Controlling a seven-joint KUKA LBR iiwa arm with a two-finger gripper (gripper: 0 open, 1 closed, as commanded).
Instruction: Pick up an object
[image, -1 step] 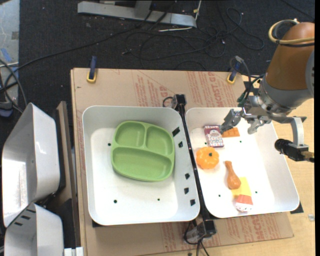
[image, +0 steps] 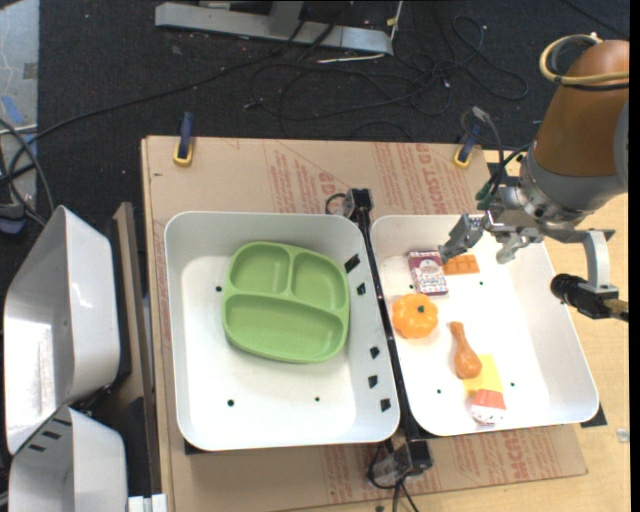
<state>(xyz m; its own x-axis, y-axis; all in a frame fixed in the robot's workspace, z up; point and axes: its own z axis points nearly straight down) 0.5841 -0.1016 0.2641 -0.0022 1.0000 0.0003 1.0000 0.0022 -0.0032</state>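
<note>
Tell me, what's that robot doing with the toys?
The robot arm reaches over the right bin and its end effector hangs above the far end, close to a small orange block and a little pink carton. It isn't holding anything. A toy pumpkin, a chicken drumstick and a yellow packet lie nearer. The left bin has a green divided plate.

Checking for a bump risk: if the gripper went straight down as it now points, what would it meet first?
Probably the small orange block just under the gripper, beside the pink carton; depth is unclear.
</note>
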